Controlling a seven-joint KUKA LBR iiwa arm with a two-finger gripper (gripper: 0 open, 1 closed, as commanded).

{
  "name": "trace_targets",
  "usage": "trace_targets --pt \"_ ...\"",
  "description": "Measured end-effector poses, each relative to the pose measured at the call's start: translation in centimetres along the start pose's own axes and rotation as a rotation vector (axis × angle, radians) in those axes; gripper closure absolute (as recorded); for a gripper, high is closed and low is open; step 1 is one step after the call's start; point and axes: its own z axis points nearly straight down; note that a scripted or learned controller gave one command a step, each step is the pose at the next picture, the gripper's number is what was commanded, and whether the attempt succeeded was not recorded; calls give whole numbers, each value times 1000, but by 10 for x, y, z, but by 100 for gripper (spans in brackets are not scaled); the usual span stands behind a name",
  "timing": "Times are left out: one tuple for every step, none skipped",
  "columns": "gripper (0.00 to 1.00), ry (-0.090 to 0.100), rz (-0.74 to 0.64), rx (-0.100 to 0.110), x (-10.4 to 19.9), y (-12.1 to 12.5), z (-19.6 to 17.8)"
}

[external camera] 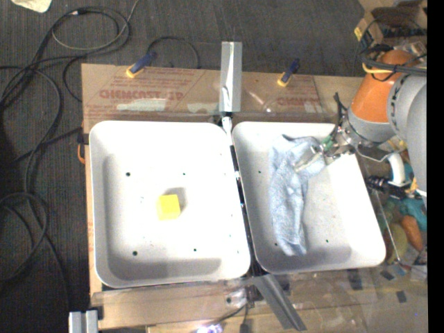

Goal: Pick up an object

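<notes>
Gripper (313, 155) over right bin (361, 207), at far end of cloth (290, 200).

Fingers look pinched on cloth's far corner, a fold drawn up between them. Pale blue cloth, soft, crumpled, long axis far-to-near, trailing nearward from claw. Yellow block (169, 206), small, rigid, in left bin (111, 151), well apart.

Arm (409, 109) cut off at right edge
</notes>
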Motion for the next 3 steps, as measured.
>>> trace_targets --pt "100 -7 -2 -3 0 2 -12" --pt "100 -2 -12 9 16 36 -172" --pt "100 -2 185 11 87 57 -221"
